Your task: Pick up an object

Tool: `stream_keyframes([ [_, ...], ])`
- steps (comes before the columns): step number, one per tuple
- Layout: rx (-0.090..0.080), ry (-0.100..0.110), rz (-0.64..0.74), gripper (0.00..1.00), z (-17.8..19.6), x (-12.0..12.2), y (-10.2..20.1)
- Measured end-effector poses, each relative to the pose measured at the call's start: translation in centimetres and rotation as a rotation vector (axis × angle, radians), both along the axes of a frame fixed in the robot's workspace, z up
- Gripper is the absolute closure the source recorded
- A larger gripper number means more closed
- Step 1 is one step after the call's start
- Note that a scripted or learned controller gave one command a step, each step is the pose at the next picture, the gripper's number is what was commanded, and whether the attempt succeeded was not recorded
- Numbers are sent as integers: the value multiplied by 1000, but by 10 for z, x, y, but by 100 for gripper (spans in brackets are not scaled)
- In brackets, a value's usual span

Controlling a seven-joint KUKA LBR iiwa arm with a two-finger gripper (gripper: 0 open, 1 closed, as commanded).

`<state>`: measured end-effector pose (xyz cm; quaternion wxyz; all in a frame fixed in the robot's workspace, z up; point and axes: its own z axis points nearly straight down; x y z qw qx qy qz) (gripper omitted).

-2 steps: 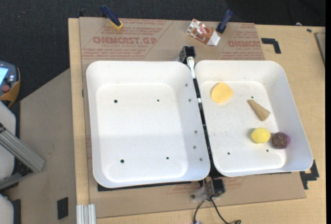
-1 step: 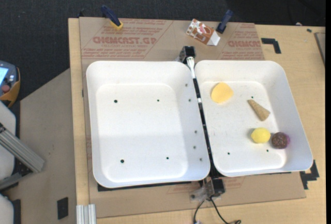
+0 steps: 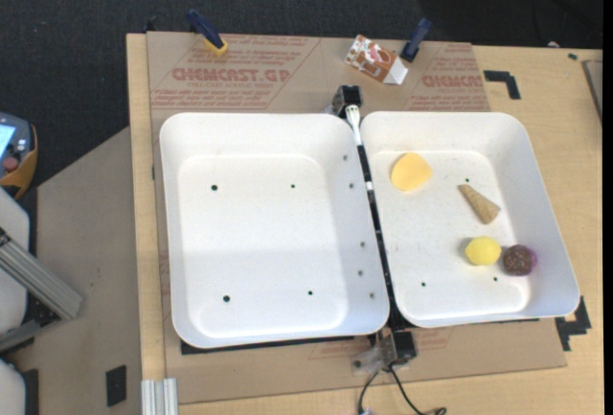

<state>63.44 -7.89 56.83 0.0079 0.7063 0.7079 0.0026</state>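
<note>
Right white bin (image 3: pixel 541 212): flat yellow disc (image 3: pixel 411 172) upper left; tan wedge (image 3: pixel 479 202) mid; small yellow ball (image 3: pixel 483 251) touching dark purple ball (image 3: pixel 518 259) lower right; left white bin (image 3: pixel 192 241) alongside; gripper state: cannot tell.

We read red lettering "CHEMCAST GP" on the brown board (image 3: pixel 259 68) behind the bins; its repeat at right is partly hidden.

Along the right edge of the frame, the side from which the arm reaches in, the tan bench board (image 3: pixel 565 87) is showing uncovered. The left bin (image 3: pixel 172 212) and the right bin (image 3: pixel 538 175) are both lying in full sight, rim to rim.
</note>
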Motion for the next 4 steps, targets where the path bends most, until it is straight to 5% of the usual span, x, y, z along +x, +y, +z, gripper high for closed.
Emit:
stream_keyframes([
  [1,0,0,0,0,0,0,0],
  [2,-2,-6,0,100,11,0,0],
  [3,-2,-4,0,0,11,0,0],
  [4,-4,-10,1,100,22,1,1],
])
